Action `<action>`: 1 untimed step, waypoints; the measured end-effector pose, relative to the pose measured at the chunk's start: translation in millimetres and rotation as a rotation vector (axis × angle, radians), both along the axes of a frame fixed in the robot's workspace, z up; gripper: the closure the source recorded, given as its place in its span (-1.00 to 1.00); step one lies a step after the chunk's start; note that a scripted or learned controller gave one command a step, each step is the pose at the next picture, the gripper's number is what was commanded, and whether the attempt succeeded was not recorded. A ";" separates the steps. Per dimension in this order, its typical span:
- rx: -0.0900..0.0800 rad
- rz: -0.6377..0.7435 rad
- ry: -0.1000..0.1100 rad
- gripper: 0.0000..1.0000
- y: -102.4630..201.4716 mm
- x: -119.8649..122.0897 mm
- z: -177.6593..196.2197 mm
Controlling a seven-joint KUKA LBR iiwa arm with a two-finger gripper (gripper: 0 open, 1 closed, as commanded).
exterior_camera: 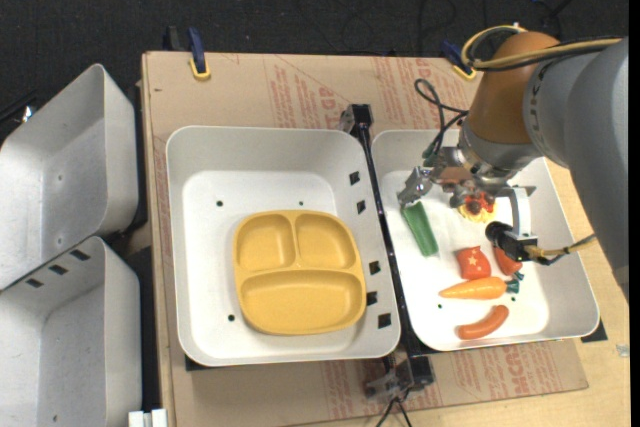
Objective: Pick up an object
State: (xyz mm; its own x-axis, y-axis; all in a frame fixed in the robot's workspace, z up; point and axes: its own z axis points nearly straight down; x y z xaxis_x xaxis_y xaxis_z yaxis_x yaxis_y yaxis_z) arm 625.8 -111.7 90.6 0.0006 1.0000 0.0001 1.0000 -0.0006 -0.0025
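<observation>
From above, two shallow white bins sit side by side on a brown board. The left bin [190,215] holds a yellow divided tray [298,271], lying flat near the bin's middle.

The right bin [570,300] holds the toy food. A green pepper [421,227] lies at the bin's left side, slanting down and to the right. A small red piece [474,262] sits near the middle, with an orange carrot [474,290] just below it, lying almost level, its green tip at the right. Below the carrot lies a red sausage [483,322], close to the bin's front wall. A small orange and yellow piece [476,205] shows just under the wrist.

The arm [560,105] reaches in from the right and hangs over the upper part of the right bin, its orange band above the wrist. The gripper [452,177] sits above the top end of the green pepper; whether its claw is wide or narrow cannot be told, since the wrist hides it.
</observation>
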 end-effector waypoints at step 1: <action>-0.001 0.000 -0.003 1.00 0.0 0.9 12.1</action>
